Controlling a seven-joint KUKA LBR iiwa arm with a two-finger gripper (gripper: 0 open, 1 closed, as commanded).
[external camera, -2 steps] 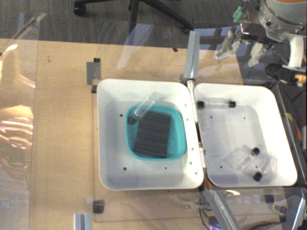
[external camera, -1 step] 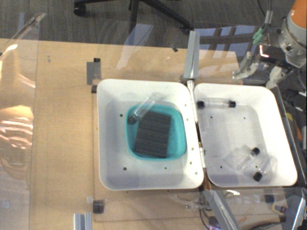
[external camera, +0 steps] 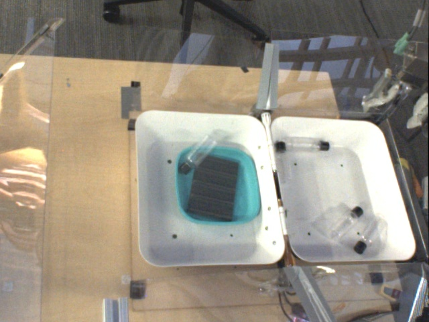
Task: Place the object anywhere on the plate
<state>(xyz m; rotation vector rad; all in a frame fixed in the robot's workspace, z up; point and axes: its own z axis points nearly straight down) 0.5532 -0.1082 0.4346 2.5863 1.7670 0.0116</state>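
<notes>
A teal plate [external camera: 249, 193] lies in the middle of the left white bin [external camera: 153, 186]. A dark grey ribbed block [external camera: 213, 188] rests flat on the plate and covers most of it. A clear tube with a black cap [external camera: 196, 155] lies slantwise across the plate's far left corner, its capped end toward the left, touching or nearly touching the block's top edge.
The right white bin [external camera: 379, 173] holds a clear tube with black ends [external camera: 301, 144] near its far wall and two clear black-capped vials [external camera: 338, 220] [external camera: 365, 237] at its near right. A metal post [external camera: 268, 79] stands behind the divide between the bins.
</notes>
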